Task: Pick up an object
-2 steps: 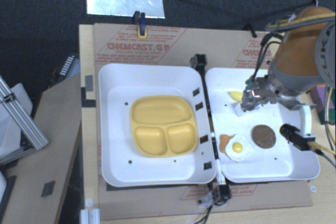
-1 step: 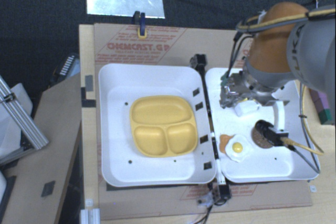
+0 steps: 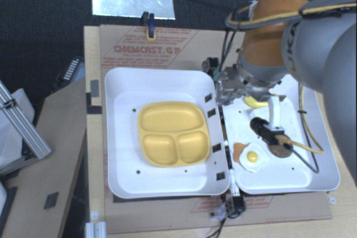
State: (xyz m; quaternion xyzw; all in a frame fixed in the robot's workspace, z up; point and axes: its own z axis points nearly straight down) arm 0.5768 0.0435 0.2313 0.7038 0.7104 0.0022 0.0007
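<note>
Overhead view of the picking bench. The arm enters from the right of the frame, and its gripper hangs over the upper part of the wall shared by the two bins. Whether it is released or clenched cannot be told, and no object is seen in its grasp.

No object is lifted yet. The candidates nearest the gripper lie in the right bin, below and right of it. A good attempt likely calls for moving clear of the shared wall, centring over a single item, and descending straight. The flat pieces offer little to pinch and may slip.

Count:
- Two white bins, the left bin and the right.
- One yellow three-compartment plate at the centre of the left bin.
- One toy fried egg.
- One brown disc near the egg.
- One yellow piece, partly hidden under the wrist.
</note>
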